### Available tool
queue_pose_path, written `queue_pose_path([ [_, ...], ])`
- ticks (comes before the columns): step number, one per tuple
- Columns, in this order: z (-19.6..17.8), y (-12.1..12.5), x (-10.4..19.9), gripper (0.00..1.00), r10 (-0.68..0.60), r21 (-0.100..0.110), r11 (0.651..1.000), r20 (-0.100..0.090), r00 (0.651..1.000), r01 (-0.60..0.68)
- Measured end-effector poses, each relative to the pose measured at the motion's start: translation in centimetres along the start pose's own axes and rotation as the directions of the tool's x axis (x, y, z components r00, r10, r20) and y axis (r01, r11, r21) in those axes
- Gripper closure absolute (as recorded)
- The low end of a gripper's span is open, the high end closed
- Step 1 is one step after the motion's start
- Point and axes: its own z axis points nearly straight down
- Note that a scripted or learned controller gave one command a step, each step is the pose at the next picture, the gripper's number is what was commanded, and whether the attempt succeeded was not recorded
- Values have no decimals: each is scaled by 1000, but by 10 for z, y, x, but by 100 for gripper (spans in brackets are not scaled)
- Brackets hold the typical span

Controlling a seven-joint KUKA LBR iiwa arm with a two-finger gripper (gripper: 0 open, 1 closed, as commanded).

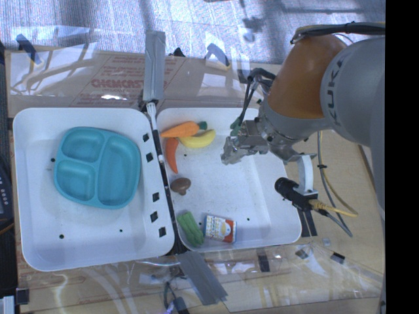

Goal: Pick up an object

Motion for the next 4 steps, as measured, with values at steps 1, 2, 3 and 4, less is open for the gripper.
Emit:
queue_pose_path([
  [1, -23, 18, 25, 0, -346, -4, 938, 3, 938, 346],
  [2, 15, 76, 3, 0, -435, -2, 901, 3, 901, 435],
  [3, 150, 74, -9, 0, -222, -2, 975, 1, 975, 222],
  [4, 152, 116, -12, 0, -242, 0, 970, 1, 970, 242],
])
